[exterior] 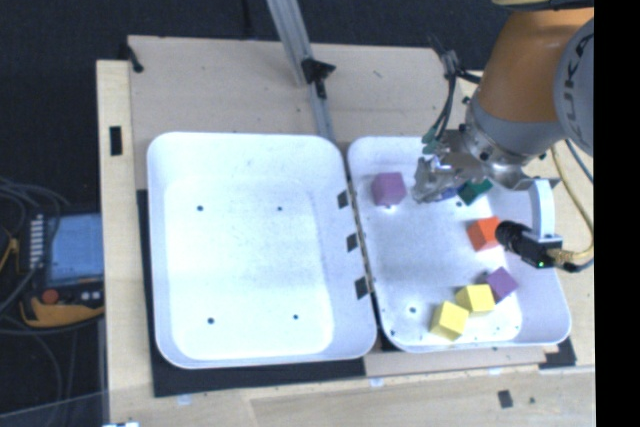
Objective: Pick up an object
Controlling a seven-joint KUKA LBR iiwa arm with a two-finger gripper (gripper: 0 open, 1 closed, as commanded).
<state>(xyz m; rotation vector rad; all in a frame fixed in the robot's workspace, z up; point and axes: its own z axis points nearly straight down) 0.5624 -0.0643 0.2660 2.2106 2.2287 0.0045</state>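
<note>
Purple cube (388, 187) sits in the right bin (400, 315) near its upper left corner, just beside and left of the end effector (432, 183), which hangs low there, though honestly can't tell if it's clenched or released.

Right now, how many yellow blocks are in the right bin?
2: one yellow block near the front edge, another yellow block just behind it beside a purple block. The arm may hide others.
</note>
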